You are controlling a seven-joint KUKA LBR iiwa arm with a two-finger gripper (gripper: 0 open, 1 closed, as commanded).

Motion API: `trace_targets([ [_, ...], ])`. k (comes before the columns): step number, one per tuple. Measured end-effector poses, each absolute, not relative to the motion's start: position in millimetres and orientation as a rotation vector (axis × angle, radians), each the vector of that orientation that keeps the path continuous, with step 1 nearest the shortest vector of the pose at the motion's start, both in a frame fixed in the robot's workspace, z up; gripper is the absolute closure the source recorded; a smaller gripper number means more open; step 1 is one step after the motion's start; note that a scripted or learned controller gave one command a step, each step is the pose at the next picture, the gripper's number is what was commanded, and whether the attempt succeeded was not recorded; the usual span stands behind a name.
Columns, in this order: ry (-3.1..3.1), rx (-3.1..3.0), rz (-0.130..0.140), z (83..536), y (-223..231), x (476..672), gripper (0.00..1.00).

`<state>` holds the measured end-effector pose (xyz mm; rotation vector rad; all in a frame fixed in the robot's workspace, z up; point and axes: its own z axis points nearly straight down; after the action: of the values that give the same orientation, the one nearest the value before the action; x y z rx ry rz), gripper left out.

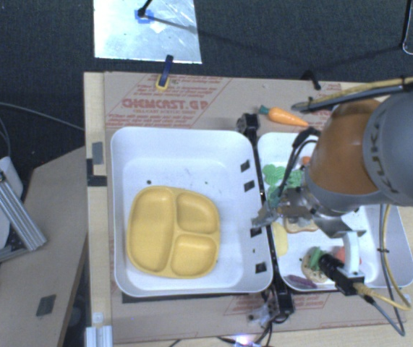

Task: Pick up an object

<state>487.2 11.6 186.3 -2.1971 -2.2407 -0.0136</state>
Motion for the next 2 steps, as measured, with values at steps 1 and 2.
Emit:
trace_targets([
  [1, -2.23, -2.215, -0.006, 195.1, 1.3, 488.2, 1.0],
  [2, -2.225, -2.219, -0.003, 197.6, -1.0, 487.1, 1.0],
])
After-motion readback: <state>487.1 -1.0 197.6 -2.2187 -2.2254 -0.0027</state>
